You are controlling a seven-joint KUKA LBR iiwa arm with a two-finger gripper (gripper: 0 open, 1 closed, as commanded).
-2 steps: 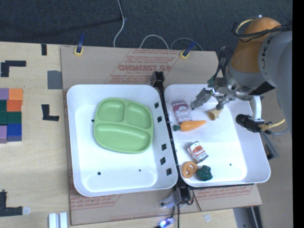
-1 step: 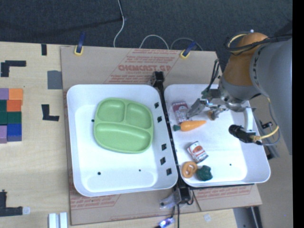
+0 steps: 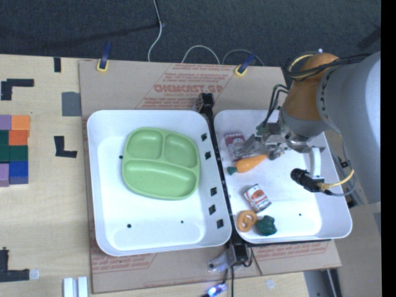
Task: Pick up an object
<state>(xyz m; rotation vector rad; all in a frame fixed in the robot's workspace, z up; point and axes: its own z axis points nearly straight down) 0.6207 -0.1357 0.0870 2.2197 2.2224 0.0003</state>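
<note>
The right bin (image 3: pixel 322 224) holds several small items: an orange carrot (image 3: pixel 250 163), a red and white packet (image 3: pixel 234 142), a small red and white can (image 3: pixel 257 197), a brown ring-shaped pretzel (image 3: pixel 246 220) and a dark green piece (image 3: pixel 267 226). My gripper (image 3: pixel 265 143) hangs low in the upper part of this bin, just above and right of the carrot, beside the packet. Nothing shows between its fingers.
The left bin (image 3: pixel 111 228) holds a light green divided plate (image 3: pixel 162 163). A black divider (image 3: pixel 213 166) runs between the bins. Colored blocks (image 3: pixel 13 150) sit at the far left of the bench. The grey arm (image 3: pixel 346 116) covers the right bin's far right side.
</note>
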